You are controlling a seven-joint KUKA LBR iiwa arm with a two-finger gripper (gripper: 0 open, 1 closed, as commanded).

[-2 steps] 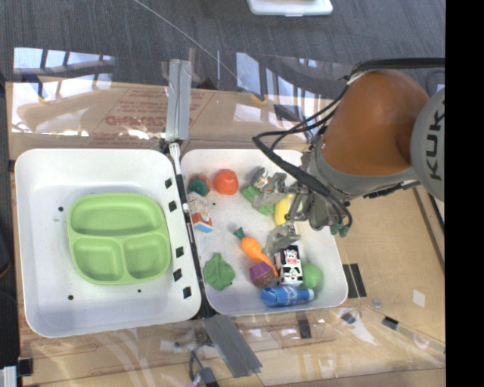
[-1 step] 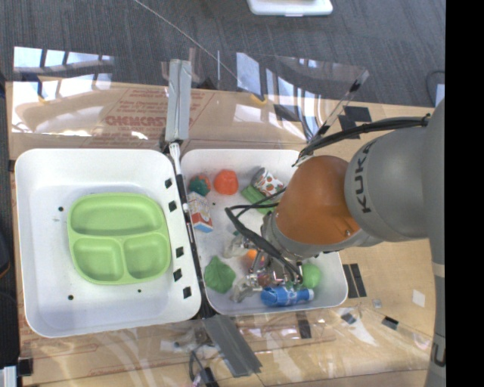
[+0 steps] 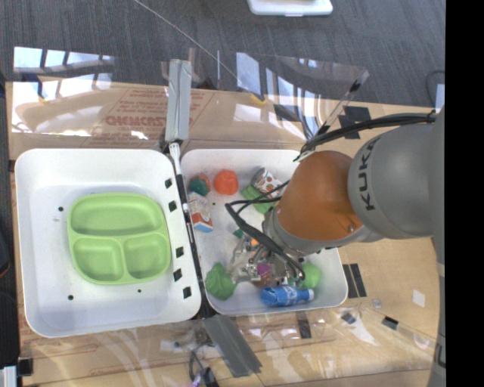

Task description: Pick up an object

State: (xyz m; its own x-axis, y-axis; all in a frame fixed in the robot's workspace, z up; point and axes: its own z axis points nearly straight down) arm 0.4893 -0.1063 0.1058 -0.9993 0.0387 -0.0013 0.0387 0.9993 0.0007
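You are looking at a robotics lab workcell, not a home. A KUKA arm (image 3: 393, 181), its maker's name on the grey casing, reaches over two shallow white bins (image 3: 30, 227) clamped side by side on a bench. Clear plastic shielding (image 3: 302, 83) rims the station, black cables (image 3: 378, 125) trail off the arm, and grey office carpet (image 3: 91, 23) lies beyond.

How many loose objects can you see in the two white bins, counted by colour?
Green: 4, the divided green plastic tray in the left bin, the green lump, the small dark green piece and the green round piece in the right bin
Orange: 1, the orange ball
Blue: 1, the blue bottle
Mixed colours: 2, the small white carton, the patterned cup
Total: 8 in view; the arm hides part of the right bin.
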